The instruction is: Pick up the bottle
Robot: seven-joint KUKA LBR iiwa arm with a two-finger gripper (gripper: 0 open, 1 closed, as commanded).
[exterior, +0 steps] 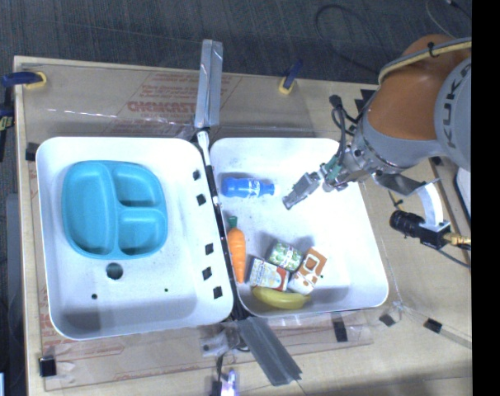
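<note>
Two shallow white bins sit side by side on a bench, seen from above at a slant. The left bin [77, 304] holds a blue divided tray [114, 207] lying flat towards its far side, and a small dark round thing [114, 271] just in front of the tray.

Past the ridge where the bins meet, the right bin [361, 246] holds the bottle [247, 187], blue with a white label. It lies on its side near the bin's far left corner, cap pointing right, with bare white floor around it. In front of it a carrot [236, 253] lies along the left wall. Near the front wall two small cartons [293, 267] rest against a banana [279, 299], well apart from the bottle, so nothing seems to block a reach from above.

To the right of the bottle, the gripper [298, 193] hangs over bare floor, angled down and left towards it. It holds nothing; whether its fingers are apart or together cannot be told. The grey arm [415, 114] comes in from the right.
</note>
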